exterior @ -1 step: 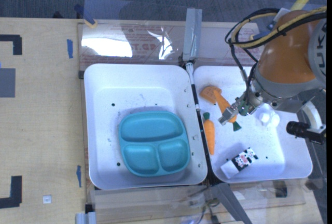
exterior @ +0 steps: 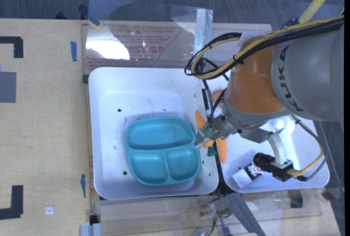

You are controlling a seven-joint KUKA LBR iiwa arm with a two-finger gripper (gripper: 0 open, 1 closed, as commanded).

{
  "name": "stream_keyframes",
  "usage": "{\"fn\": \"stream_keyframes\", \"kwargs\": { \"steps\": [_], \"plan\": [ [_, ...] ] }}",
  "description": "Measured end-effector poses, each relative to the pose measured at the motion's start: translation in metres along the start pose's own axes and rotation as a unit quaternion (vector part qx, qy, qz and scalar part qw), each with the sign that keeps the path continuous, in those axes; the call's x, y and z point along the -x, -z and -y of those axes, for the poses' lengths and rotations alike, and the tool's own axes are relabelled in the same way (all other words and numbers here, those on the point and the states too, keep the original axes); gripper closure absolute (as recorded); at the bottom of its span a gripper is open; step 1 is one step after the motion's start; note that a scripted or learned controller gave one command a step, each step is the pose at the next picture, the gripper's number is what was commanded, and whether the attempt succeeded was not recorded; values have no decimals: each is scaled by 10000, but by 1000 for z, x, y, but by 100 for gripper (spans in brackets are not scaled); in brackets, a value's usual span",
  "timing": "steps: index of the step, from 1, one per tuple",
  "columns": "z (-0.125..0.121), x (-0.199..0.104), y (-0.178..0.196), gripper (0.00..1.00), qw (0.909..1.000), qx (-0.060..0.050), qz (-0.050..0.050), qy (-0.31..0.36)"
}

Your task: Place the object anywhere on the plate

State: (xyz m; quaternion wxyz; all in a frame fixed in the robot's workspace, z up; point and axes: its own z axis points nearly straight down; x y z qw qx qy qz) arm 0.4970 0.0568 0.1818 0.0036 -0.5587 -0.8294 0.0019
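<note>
From my seat I see the arm (exterior: 273,82) reaching in from the right, its wrist hanging over the wall between the two white bins, with the jaws (exterior: 209,132) just off the right rim of the teal plate (exterior: 162,148). The plate, a divided one, sits in the left bin (exterior: 104,120). The object looks to be an orange, carrot-like piece (exterior: 221,147) — it lies just right of the jaws, over the divider, its long axis running roughly up and down the view. Whether the jaws are clenched on it or released I cannot tell; the wrist hides them. The plate lies immediately left, so I judge a short leftward carry remains.
</note>
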Motion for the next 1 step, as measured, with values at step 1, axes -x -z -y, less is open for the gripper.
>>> {"fn": "stream_keyframes", "kwargs": {
  "steps": [1],
  "plan": [
    [0,2,1,0,10000,9,9,-20]
  ]
}}
